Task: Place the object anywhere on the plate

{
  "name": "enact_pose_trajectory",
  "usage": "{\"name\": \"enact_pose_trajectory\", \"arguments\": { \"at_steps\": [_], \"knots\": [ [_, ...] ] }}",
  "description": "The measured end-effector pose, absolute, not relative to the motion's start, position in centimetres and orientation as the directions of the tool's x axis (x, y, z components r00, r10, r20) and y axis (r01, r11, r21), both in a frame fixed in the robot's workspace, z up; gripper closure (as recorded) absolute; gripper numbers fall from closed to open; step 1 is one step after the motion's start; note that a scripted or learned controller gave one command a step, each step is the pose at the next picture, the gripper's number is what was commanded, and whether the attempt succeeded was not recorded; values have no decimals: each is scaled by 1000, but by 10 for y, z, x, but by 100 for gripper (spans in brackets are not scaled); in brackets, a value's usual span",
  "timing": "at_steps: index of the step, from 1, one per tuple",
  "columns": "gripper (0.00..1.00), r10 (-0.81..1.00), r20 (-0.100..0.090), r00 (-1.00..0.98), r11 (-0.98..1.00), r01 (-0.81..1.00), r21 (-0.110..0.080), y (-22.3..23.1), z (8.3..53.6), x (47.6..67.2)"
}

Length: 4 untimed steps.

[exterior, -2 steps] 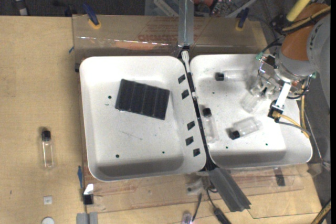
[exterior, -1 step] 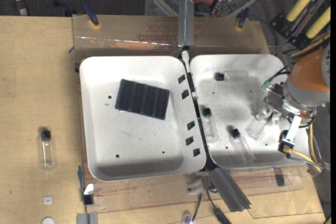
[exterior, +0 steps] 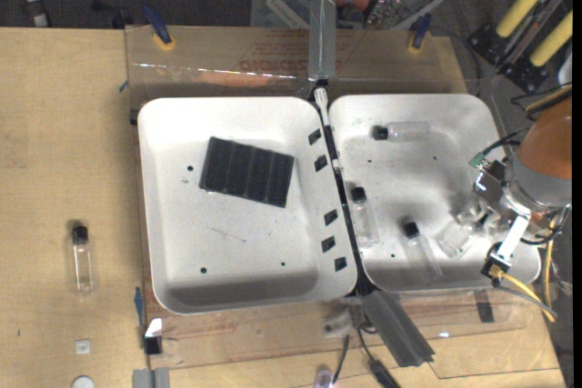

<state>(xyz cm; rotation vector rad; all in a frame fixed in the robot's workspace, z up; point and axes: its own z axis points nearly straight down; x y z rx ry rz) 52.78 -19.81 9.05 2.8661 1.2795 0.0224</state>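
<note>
Camera view: the gripper (exterior: 475, 218) is hovering at the right bin's (exterior: 436, 109) right side; whether it is wide or narrow cannot be told. A clear vial (exterior: 452, 238), probably the target, is lying just beside it on the bin floor. Other vials (exterior: 400, 132) are lying nearer the divider (exterior: 335, 195). The plate (exterior: 247, 171) is sitting askew in the left bin (exterior: 164, 195), with bare floor all round; the carry is likely needing lift over the divider.

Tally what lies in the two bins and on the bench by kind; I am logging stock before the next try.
Clear vials with black caps: 4, three in the right bin and one on the bench
Black ribbed plate: 1, in the left bin
Total: 5
</note>
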Motion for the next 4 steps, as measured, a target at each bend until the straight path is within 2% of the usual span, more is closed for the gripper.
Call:
{"name": "enact_pose_trajectory", "arguments": {
  "at_steps": [1, 2, 3, 4],
  "knots": [
    [100, 920, 8, 392, -392, 919, 28, -202, 92, 490],
    [100, 1000, -5, -16, 16, 999, 36, -208, 94, 492],
    [100, 987, -6, 162, -161, 986, 38, -201, 94, 491],
    [100, 919, -9, -395, 395, 919, 8, -205, 90, 505]
  ]
}}
